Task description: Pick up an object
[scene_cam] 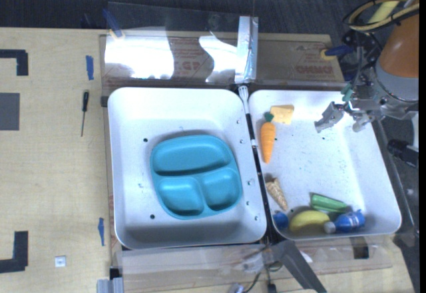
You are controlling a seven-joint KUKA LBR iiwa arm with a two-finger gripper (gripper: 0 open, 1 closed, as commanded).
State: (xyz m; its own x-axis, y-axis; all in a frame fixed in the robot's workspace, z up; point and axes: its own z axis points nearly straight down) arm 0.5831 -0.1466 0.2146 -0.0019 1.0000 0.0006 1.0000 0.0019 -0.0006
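Observation:
My gripper point(343, 118) hangs over the upper right part of the right bin point(346, 165), fingers spread apart with nothing between them. An orange carrot point(267, 141) lies along the bin's left side, with a yellow cheese wedge point(283, 114) just above it. Near the bin's front edge sit a tan cone-shaped piece point(276, 193), a yellow banana point(311, 220), a green item point(329, 203) and a blue item point(349, 221). The gripper is well above and to the right of all of them, touching none.
The left bin point(126, 152) holds a blue divided plate point(196, 174). A clear plastic panel point(180, 52) stands behind the bins. A screwdriver point(84, 110) lies on the bench at left. Cables point(373, 12) hang at the upper right.

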